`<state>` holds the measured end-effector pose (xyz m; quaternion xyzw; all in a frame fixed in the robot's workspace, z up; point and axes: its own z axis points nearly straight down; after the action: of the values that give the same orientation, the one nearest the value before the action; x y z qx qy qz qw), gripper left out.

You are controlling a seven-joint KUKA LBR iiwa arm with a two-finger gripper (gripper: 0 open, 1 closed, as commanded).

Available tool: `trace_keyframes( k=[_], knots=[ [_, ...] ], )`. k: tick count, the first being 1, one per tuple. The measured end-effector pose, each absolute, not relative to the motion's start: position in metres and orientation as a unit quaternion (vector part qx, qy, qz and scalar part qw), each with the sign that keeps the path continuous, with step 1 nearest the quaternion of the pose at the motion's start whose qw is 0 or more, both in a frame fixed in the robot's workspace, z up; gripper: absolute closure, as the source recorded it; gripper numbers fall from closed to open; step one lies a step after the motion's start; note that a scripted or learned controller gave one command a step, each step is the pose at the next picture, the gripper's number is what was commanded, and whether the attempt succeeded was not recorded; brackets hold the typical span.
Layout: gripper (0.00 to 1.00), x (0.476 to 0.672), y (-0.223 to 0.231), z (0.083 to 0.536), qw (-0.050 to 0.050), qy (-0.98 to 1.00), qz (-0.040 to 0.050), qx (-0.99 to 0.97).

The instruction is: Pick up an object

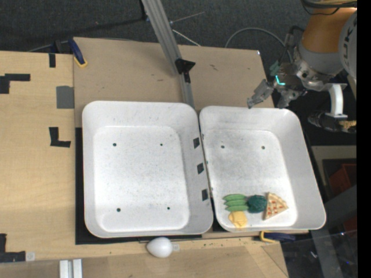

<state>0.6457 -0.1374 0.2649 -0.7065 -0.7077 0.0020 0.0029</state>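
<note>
From above, two white bins sat side by side on a brown surface [133, 68]. The left bin [93, 172] was a shallow tray with small dark dots on its floor. The right bin [290, 149] was just beside it, and their edges met in the middle.

The toys were all in the near corner of the right bin. A green pea pod [235, 201] lay at the left of the group. A yellow toy [238, 218] sat just under it, touching it. A dark green toy [255, 202] that looked like broccoli was next to the pea pod. A pizza slice [275, 205] leaned at the right of the group, touching the dark green toy.

The grey arm [324, 39] with its orange band came in from the top right. Its claw [259, 97] hung just past the far edge of the right bin, well apart from the toys. Nothing could be seen in the claw. I could not tell if the claw was wide or closed, for it was small and dark.

A white egg [159, 247] lay on the surface just in front of the left bin. A long grey metal bar [165, 30] slanted down to where the two bins met.
</note>
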Motion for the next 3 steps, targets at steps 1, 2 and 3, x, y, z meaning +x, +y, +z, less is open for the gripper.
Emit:
trace_keyframes(
  k=[1,2,3],
  knots=[
    [0.00,0.646,-0.138,0.268,0.000,-0.708,0.0007,-0.706],
    [0.00,0.649,-0.131,0.222,0.002,-0.708,0.0025,-0.706],
    [0.00,0.652,-0.139,0.164,0.002,-0.707,0.0031,-0.707]
  ],
)
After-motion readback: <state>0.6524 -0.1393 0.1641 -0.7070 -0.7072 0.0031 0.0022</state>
